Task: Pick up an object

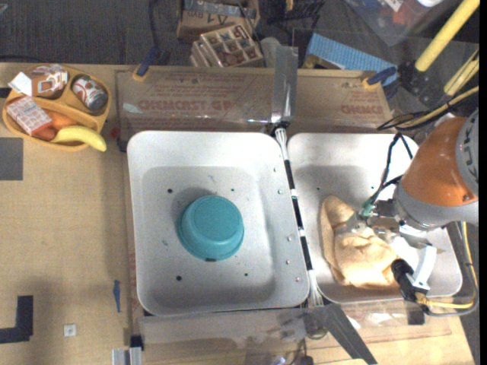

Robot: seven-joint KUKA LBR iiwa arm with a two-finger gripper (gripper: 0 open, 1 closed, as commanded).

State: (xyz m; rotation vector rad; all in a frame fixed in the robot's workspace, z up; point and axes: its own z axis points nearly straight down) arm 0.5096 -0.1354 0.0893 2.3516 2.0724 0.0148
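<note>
- Camera view shows my gripper (364, 220) low in the right bin (335, 152), down on the tan crumpled cloth (358, 253) that lies toward that bin's near side.
- I judge I am placed there to seize the cloth, the closest thing to pick.
- My wrist covers the tool, so I cannot tell whether I have clenched or released, nor whether the cloth is caught.
- A teal bowl (211, 226) sits upside down in the left bin (152, 158), well apart.
</note>
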